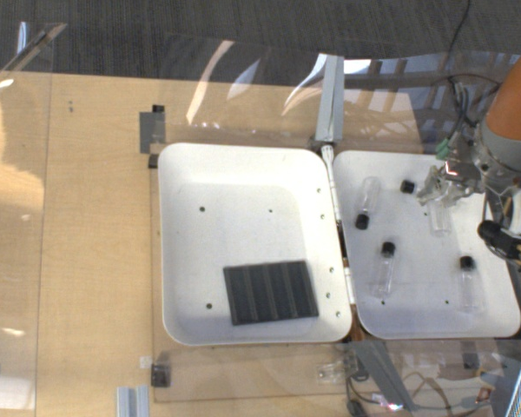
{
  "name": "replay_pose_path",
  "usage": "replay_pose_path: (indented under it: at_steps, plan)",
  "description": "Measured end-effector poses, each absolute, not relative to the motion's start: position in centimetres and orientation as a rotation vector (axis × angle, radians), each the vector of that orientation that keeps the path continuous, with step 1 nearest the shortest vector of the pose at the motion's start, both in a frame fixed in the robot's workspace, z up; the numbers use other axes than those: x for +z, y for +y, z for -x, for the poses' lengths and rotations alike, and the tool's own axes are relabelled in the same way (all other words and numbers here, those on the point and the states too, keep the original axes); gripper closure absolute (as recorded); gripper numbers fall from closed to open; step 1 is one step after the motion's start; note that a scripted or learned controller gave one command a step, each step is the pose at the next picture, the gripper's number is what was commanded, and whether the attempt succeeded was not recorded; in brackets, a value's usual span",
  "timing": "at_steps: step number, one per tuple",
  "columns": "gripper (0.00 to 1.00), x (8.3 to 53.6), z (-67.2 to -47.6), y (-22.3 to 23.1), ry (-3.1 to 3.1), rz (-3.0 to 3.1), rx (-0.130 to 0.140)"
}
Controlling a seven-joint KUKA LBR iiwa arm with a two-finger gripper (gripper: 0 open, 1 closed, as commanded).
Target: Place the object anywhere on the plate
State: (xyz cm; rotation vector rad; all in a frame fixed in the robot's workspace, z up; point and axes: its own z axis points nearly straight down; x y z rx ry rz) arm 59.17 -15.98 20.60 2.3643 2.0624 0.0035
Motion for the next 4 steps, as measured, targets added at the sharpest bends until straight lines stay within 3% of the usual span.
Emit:
replay_pose_path:
  at_steps: [1,2,3,4]
  plan:
    - [1.0,13.0,-66.4,-9.7,2.367,-2.059,0.006]
    - [1.0,18.7,-67.0,-2.1,2.533,-1.847,0.009]
    - [1.0,18.6,-67.0,1.7,2.337,-2.093,0.008]
    - [1.0,27.2,-67.0,7.3,2.244,-2.191,0.01]
